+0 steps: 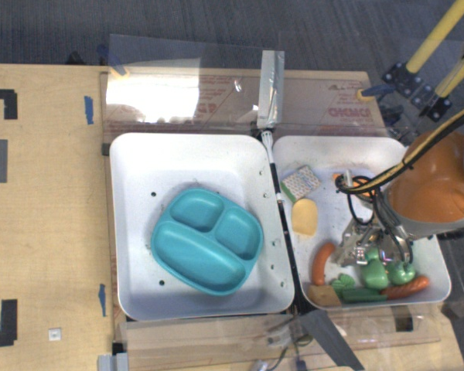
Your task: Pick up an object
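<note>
Cardboard-topped bench, two white bins. I read the gripper [369, 247] low in the right bin [325, 151], over the green toy vegetables [383, 275]. Risk: crowded pile beside the orange sausage [321, 261] could make the fingertips snag or slip. Whether it is clenched, I cannot tell.

This is a robotics lab or test cell, not a home. A plywood bench [46, 207] carries two shallow white bins, the left bin [131, 168] and the right bin [433, 280], set side by side near its right end. Blue tape marks [88, 109] and black tape corners [6, 103] sit on the bench's left part. A clear plastic sheet [178, 91] stands along the bins' far edge. Grey carpet [216, 6] lies beyond the bench's far edge. Cables [371, 182] and yellow struts [448, 22] crowd the far right corner.
</note>
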